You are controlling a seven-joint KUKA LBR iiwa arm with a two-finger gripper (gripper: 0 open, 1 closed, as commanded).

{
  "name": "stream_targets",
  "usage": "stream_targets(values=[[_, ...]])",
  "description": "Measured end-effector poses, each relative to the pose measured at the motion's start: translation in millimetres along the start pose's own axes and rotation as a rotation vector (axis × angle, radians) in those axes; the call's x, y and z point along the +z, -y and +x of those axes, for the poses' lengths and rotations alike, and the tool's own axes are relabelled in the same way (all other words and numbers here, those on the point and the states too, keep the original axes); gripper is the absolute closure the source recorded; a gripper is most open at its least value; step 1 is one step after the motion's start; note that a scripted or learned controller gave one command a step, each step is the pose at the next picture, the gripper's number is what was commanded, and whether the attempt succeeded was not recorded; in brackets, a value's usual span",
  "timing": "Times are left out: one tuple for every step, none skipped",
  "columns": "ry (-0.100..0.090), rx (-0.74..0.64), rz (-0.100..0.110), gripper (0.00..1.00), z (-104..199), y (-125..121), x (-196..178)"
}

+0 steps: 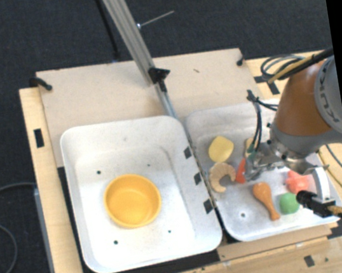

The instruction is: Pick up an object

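Observation:
My gripper [248, 167] hangs low in the middle of the right bin [248, 220], under the orange wrist band. A small red object [241, 171] shows right at its tip. A pale yellow piece [220, 148] lies up and left of it. A tan curved piece [220, 176] lies just left of it. An orange drumstick-shaped toy [265, 199] lies below it. A green block [288, 203] and a pink-red piece [297, 180] sit to the lower right.
The left bin [84, 159] holds a yellow bowl [133, 200]. A metal pole [132, 36] slants down from the top to the bins' shared rim. Cables [282, 67] lie at the right, behind the arm.

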State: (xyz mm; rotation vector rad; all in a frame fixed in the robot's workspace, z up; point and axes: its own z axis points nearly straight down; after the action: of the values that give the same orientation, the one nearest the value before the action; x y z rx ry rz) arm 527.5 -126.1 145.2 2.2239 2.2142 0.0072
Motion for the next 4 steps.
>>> stream_targets(values=[[0.003,-0.006,-0.001,1.00,-9.8,-8.1,-53.2],[0.003,-0.008,-0.003,1.00,-6.4,-9.5,-115.7],[0.002,-0.008,0.000,1.00,-7.1,-11.1,-149.5],[0.001,-0.011,0.004,1.00,47.6,-16.0,-140.9]])
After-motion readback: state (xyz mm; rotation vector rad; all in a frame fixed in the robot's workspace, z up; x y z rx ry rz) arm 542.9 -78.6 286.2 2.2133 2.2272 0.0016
